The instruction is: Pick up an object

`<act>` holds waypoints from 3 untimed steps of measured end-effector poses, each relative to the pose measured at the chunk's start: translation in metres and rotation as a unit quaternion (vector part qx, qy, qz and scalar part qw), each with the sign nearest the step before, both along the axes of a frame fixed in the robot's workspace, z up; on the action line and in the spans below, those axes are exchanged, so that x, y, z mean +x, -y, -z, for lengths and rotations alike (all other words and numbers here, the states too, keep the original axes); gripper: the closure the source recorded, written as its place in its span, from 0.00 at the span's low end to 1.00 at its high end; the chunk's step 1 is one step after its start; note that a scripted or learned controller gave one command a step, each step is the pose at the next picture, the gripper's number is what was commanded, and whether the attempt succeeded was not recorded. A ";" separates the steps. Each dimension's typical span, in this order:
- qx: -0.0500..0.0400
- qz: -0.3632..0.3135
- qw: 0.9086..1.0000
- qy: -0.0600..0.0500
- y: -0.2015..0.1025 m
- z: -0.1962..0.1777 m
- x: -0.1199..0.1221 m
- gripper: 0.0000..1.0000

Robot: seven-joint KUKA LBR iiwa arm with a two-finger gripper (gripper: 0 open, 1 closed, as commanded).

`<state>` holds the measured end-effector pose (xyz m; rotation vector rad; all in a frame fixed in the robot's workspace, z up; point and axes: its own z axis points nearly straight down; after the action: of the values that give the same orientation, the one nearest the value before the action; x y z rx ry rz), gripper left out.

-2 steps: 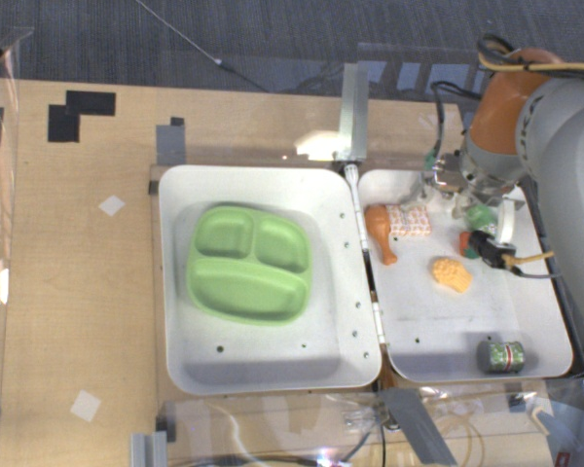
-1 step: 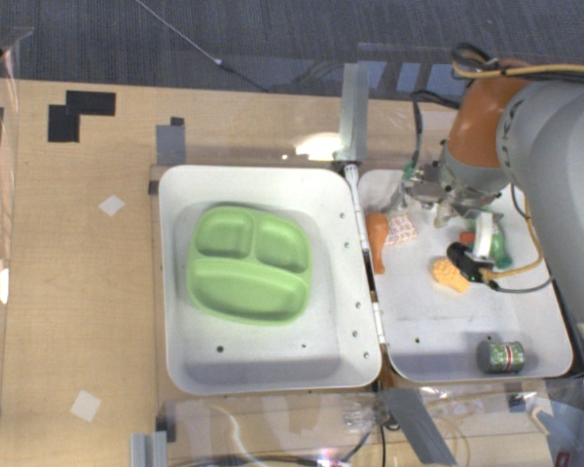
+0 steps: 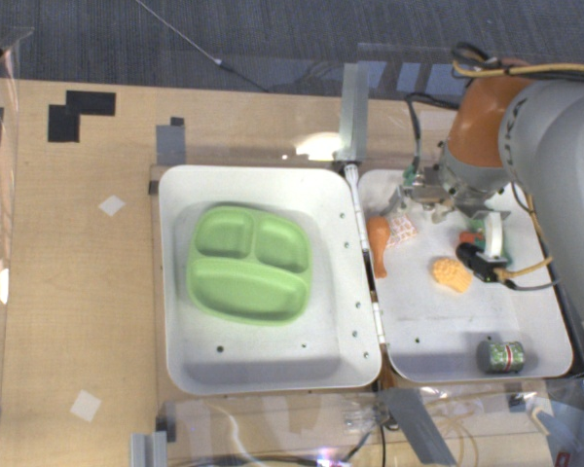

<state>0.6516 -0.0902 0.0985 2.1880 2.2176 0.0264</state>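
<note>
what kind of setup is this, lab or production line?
Likely a robotics lab bin-picking bench: two white bins side by side on a wood bench, toy items such as a green divided tray and small can, loose cabling.

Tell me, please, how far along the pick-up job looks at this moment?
Nothing looks picked yet. The orange carrot-shaped toy, the yellow bumpy corn-like piece and the small green-and-red can all lie on the right white bin. The green divided plate sits in the left white bin. The gripper is low over the right bin's far side; grasping and lifting remain.
</note>
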 end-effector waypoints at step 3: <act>-0.003 -0.148 0.989 0.003 -0.001 -0.014 0.014 0.00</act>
<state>0.6653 -0.0895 0.1128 1.8324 2.5137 0.0322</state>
